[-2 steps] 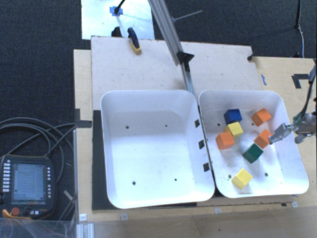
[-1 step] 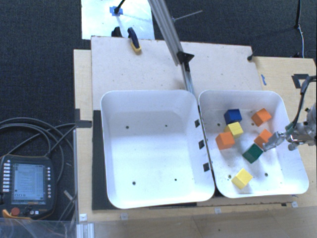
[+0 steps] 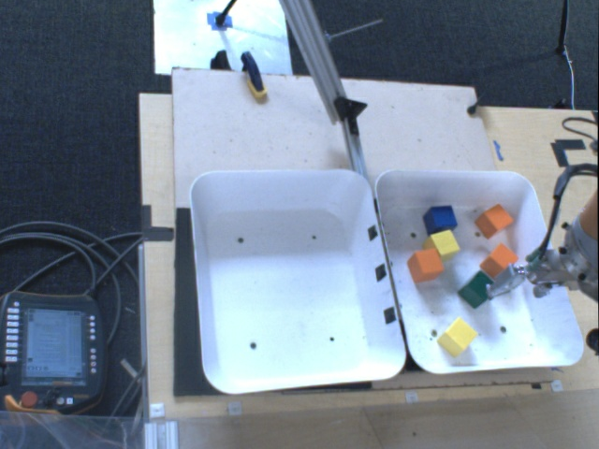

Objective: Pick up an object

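worktop (image 3: 281,120) | L bin (image 3: 281,279) bare, R bin (image 3: 552,335) w/ 7 blocks | step: approach, nothing held | tool (image 3: 501,283) at green block (image 3: 474,291), beside orange block (image 3: 499,259); spread or pinched: can't tell | next: likely settle over green, close, lift

Arm (image 3: 582,251) is mostly grey metal; bit of orange up by the wrist; dark cable looping above; silvery gripper (image 3: 510,281) hardware.
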`<action>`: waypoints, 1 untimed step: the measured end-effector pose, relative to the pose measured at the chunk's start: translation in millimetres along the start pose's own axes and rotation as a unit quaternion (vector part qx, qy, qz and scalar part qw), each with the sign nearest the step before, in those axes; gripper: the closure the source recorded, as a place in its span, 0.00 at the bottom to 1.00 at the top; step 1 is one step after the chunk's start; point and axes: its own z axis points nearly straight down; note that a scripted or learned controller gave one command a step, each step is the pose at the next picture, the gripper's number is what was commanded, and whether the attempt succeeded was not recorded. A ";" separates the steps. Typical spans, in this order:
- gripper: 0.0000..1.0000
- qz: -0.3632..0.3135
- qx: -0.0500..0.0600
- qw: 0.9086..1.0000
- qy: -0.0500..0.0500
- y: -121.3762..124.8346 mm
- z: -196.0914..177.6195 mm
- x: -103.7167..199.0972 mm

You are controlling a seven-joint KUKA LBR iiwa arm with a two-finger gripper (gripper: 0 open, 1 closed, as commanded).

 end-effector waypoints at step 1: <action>1.00 -0.001 -0.004 1.000 -0.002 1.9 -13.5 -0.9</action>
